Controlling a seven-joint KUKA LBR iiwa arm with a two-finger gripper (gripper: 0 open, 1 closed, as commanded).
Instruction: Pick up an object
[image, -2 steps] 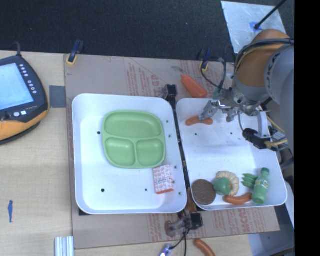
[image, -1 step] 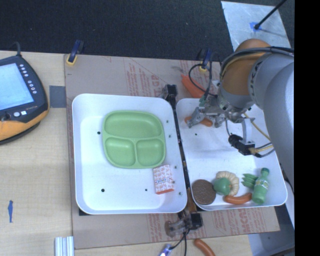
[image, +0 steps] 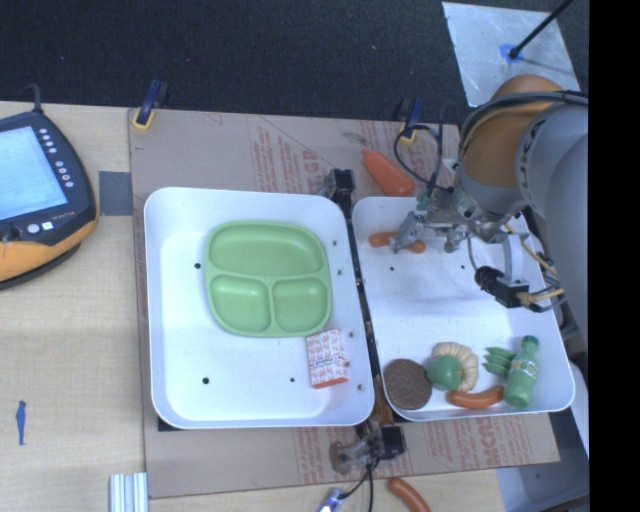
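My gripper (image: 428, 238) hangs low over the far left corner of the right bin (image: 440, 300), open, with nothing between its fingers. A small orange piece (image: 381, 239) lies on the bin floor just left of the gripper, close to the left fingertip. Along the bin's near edge lie a brown round disc (image: 407, 383), a green and cream toy vegetable (image: 451, 365), an orange sausage shape (image: 475, 399), a small green leafy piece (image: 497, 358) and a green bottle (image: 521, 372).
The left bin (image: 175, 300) holds a green divided plate (image: 268, 277) and a small printed packet (image: 326, 358). An orange carrot-like toy (image: 387, 173) lies outside the bins behind the right one. A control pendant (image: 35, 195) rests at the far left.
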